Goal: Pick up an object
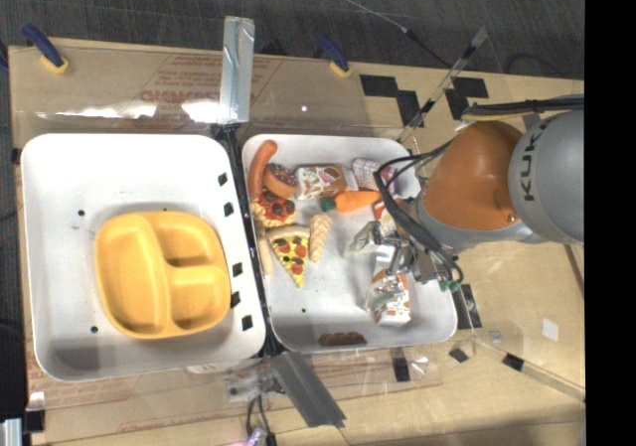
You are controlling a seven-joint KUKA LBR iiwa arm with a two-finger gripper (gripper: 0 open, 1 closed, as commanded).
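A pizza slice point(290, 253), sausage point(259, 164), carrot point(353, 202) and snack packets crowded the right bin point(328, 327), while a yellow divided tray point(162, 272) lay in the left bin point(50, 196). A small carton point(394, 305) lay near the right bin's front right corner, its long axis running roughly front to back. The arm reached in from the right, its gripper point(386, 253) low just behind the carton; whether it was open or closed could not be told.

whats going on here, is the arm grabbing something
A grey KUKA arm reaches in from the right over the right bin, its gripper low among toy foods near a small carton. A pizza slice, carrot and sausage lie further left. Nothing is visibly between its fingers. The left bin holds a yellow divided tray.
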